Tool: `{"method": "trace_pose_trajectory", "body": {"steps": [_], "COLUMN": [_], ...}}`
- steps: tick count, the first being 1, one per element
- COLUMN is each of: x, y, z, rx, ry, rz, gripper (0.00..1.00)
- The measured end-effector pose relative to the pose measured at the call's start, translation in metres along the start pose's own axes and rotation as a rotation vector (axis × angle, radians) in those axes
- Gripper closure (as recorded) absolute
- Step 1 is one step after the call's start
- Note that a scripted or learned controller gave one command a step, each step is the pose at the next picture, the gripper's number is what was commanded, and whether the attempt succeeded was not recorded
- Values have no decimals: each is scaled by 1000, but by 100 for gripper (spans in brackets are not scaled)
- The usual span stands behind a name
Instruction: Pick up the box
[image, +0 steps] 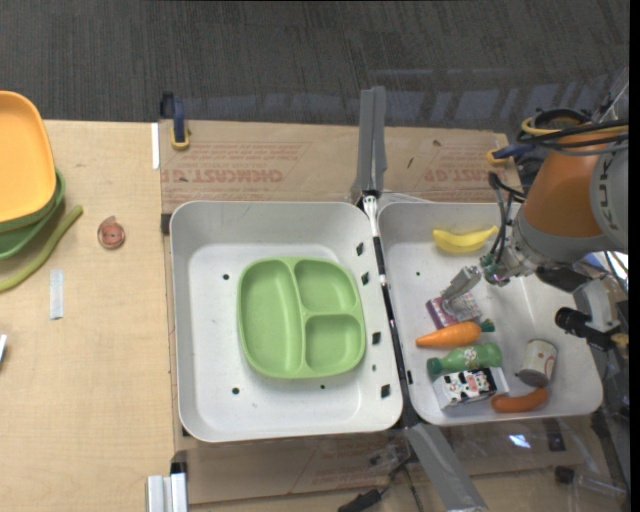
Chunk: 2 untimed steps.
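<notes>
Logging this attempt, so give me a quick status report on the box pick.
Gripper low in right bin, nothing visibly held. Box untouched near front wall. Carrot and green bottle lie between gripper and box.

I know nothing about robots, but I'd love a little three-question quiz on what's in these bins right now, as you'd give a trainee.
1. True or false: the green divided plate lies in the left bin.
2. Which item lies nearest the box in the right bin?
A. the banana
B. the green bottle
C. the green divided plate
3. Fill in: the gripper hovers just above the ______, between the banana and the box.

Key
1. True.
2. B; the bottle lies right beside the box.
3. Carrot.
</notes>
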<state>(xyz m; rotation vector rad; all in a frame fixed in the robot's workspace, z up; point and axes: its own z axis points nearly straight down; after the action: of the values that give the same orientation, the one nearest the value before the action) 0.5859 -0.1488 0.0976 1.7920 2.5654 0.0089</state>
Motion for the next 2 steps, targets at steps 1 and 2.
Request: {"method": "trace_pose_trajectory", "body": {"steps": [1, 2], "x": [32, 38], "y": [12, 22], "z": [0, 1], "rx": [1, 2], "ry": [1, -2], "rz": [1, -59], "gripper": [0, 0]}}
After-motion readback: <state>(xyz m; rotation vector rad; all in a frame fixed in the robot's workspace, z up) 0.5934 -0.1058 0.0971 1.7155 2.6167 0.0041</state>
